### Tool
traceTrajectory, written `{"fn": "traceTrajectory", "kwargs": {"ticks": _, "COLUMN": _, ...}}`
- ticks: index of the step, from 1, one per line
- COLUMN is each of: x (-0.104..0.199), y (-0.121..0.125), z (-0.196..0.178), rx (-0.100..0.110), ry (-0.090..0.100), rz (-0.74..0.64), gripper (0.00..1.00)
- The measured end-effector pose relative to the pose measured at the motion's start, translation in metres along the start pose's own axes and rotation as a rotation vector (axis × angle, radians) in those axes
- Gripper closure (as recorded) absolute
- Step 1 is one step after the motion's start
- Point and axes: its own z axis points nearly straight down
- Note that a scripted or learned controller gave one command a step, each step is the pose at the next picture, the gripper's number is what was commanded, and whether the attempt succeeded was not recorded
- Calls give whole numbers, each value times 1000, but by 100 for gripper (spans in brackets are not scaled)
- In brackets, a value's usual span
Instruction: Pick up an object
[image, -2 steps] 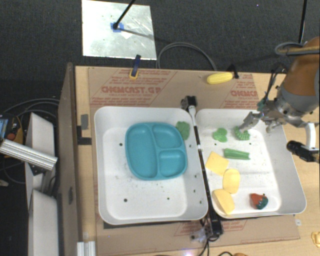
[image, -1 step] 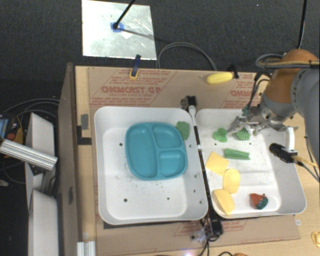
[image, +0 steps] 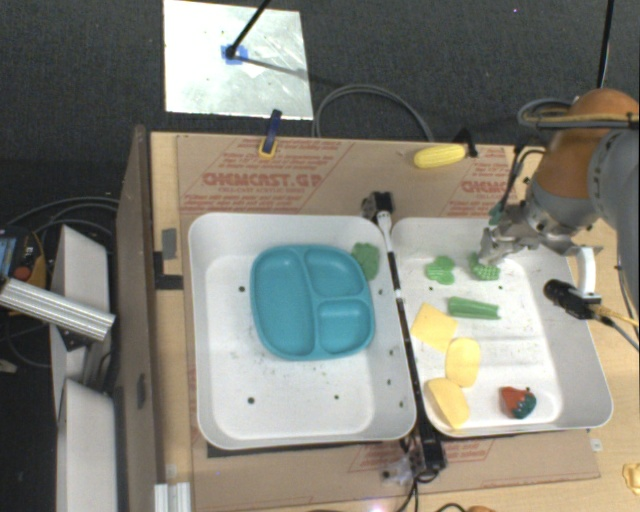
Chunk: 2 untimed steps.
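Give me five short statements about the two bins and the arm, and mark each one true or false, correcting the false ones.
1. The blue divided plate lies in the left bin. True.
2. The gripper hangs over the left bin. False: it is over the right bin, at a small green piece.
3. Three pale yellow pieces lie in the right bin. True.
4. The yellow corn cob lies inside the right bin. False: it lies on the board behind the bins.
5. The red piece sits on the plate. False: it lies in the right bin's near corner.

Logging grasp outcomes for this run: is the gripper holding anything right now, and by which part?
It cannot be told. The gripper is down at a small green object in the right bin, but no clear hold shows.
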Motion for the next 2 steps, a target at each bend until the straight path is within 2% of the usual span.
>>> {"fn": "traceTrajectory", "kwargs": {"ticks": 1, "x": 0, "y": 0, "z": 0, "rx": 0, "ry": 0, "rz": 0, "gripper": 0}}
{"fn": "traceTrajectory", "kwargs": {"ticks": 2, "x": 57, "y": 21, "z": 26, "rx": -12, "ry": -6, "rz": -1, "gripper": 0}}
